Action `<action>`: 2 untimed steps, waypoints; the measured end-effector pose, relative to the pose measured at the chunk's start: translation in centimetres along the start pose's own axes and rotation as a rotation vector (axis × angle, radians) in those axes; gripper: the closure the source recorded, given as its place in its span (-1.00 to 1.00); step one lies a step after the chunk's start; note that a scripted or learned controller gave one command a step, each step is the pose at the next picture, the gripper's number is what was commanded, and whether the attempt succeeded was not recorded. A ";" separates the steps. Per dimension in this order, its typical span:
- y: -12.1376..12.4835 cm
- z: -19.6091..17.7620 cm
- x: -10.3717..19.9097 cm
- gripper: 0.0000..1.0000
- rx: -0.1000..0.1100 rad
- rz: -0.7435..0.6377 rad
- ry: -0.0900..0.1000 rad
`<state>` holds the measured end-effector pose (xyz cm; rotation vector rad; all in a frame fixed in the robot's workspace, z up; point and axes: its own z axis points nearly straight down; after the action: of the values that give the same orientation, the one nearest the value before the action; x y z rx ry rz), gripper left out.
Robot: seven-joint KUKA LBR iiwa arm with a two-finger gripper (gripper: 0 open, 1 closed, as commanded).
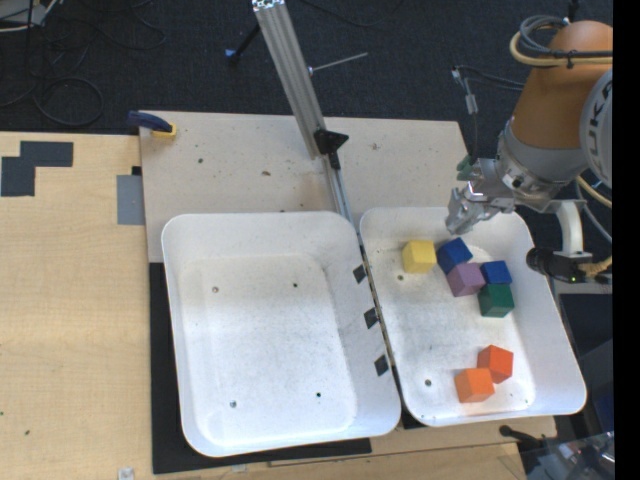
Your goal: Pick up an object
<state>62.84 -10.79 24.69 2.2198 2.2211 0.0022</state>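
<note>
The right bin (440, 368) holds several small cubes. A yellow cube (418, 256) lies near its far left part, with a blue cube (453, 252) just right of it. A purple cube (465, 279), another blue cube (495, 272) and a green cube (496, 299) cluster beside them. Two orange cubes (494, 361) (474, 384) sit near the front right corner. My gripper (463, 214) hangs over the bin's far edge, just above and behind the first blue cube. Nothing shows between its fingers.
The left bin (260, 338) stands beside the right one, with black clips (368, 316) along the shared rim. A slanted aluminium bar (295, 68) rises behind the bins. A blue and yellow clamp (152, 123) sits at the bench's far left corner.
</note>
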 end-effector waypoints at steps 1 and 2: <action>-1.6 0.6 4.8 1.00 0.006 -0.003 0.002; -4.1 -0.1 8.9 1.00 0.006 -0.003 0.003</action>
<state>58.73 -1.90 24.76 2.2209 2.2285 -0.0017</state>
